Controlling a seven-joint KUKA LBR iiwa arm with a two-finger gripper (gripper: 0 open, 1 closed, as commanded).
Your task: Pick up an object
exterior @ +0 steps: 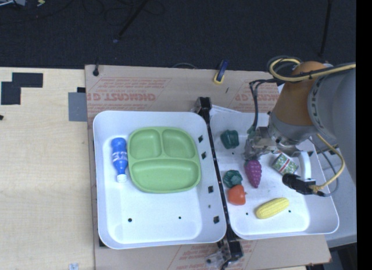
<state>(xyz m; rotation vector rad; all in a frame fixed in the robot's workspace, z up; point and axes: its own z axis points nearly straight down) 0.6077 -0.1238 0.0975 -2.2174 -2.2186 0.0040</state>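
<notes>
1. Camera view looks down at a slant on my bench; two white bins sit side by side, and my arm (305, 97), grey with its orange band, reaches in from the right over the right bin (325, 219).
2. My pincer (254, 151) hangs low in the right bin, just above the purple grape bunch (253, 171); the top of the bunch lies right under my fingertips and seems to touch them, though I cannot tell whether it is between them.
3. Whether my pincer is released or clenched I cannot tell; the wrist and its cables cover the tips from this angle.
4. Around the grapes in the same bin: a dark green pepper (230, 139) up and to the left; a small teal vegetable (232, 177) just left of the bunch; a red-orange tomato (236, 195) touching the teal one from below; a yellow corn cob (272, 208) lower right, apart from the rest.
5. A small labelled can (285, 163) lies tilted to the right of my pincer, close by my wrist.
6. In the left bin (110, 216) a green divided plate (164, 159) lies flat; a blue bottle (119, 157) with a white cap lies just beside the plate's left edge.
</notes>
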